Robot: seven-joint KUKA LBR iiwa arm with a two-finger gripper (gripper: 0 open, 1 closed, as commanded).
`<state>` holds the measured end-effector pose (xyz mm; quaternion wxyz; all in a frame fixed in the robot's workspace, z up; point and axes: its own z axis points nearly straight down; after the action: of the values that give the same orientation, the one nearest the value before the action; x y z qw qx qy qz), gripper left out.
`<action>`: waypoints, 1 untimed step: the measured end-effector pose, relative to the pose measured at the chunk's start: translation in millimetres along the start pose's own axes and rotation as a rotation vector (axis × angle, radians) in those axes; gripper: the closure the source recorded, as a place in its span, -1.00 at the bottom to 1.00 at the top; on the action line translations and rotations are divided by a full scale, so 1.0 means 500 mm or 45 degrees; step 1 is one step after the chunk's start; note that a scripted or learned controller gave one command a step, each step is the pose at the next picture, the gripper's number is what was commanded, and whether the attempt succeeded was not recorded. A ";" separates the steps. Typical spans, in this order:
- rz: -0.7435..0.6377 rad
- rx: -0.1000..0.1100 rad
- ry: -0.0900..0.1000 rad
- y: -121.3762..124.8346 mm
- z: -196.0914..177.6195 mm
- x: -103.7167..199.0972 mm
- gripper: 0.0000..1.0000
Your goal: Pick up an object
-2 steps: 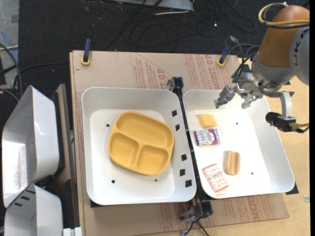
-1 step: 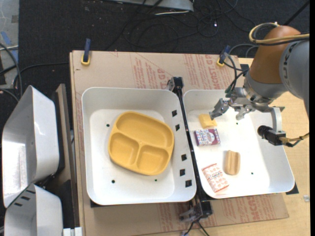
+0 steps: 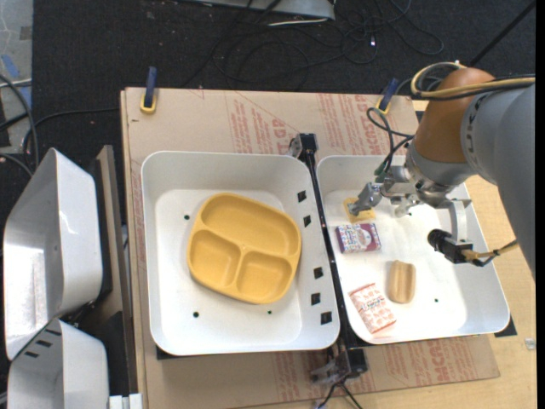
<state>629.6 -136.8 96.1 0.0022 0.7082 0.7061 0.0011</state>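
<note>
- White plastic bins sit side by side on a brown cardboard-covered worktop point(image 3: 221, 113), seen from above at a slant.
- The left bin point(image 3: 162, 254) carries a yellow tray point(image 3: 244, 247) with three compartments, lying flat near the bin's middle.
- The right bin point(image 3: 477, 301) carries four small things.
- A small yellow block point(image 3: 358, 209) lies near the far left corner of the right bin, just under the pincer.
- A purple and white packet point(image 3: 358, 238) lies just nearer than the block, along the bin's left edge.
- A tan, bun-shaped piece point(image 3: 401, 281) lies towards the near edge, about mid-width of the bin.
- A red and white sachet point(image 3: 373, 307) lies in the near left corner, just beside the tan piece.
- The grey arm point(image 3: 498, 135), with an orange band, reaches in from the right over the far part of the right bin.
- The pincer point(image 3: 372, 196) hangs low above the yellow block, at or very close to it; whether its tips are parted or closed cannot be told, and nothing shows between them.
- Black cables lie on the dark floor point(image 3: 77, 49) beyond the far edge of the worktop.
</note>
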 end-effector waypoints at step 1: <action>0.000 -0.007 -0.003 0.003 -0.029 -0.001 1.00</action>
<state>631.2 -137.1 110.5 0.0050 0.7080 0.7061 0.0024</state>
